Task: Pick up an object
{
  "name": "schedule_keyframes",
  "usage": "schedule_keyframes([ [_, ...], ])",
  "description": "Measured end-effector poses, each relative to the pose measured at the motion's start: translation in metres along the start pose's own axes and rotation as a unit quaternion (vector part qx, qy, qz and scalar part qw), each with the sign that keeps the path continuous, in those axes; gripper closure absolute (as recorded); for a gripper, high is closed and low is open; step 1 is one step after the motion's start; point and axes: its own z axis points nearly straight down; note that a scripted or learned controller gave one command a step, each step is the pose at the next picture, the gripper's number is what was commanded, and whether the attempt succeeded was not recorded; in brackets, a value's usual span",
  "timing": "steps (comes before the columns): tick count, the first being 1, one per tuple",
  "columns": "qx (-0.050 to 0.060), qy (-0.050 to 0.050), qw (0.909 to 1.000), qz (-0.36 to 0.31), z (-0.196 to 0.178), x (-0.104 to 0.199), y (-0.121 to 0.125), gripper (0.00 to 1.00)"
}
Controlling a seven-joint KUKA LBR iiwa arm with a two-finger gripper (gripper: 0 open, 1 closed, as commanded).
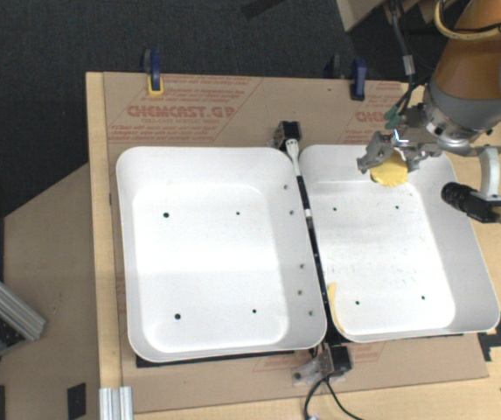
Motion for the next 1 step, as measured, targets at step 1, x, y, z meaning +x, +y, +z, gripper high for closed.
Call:
schedule_keyframes([
  [1,0.006,0.0,1.0,0.003,0.0538,0.0067,0.0483,1.0],
])
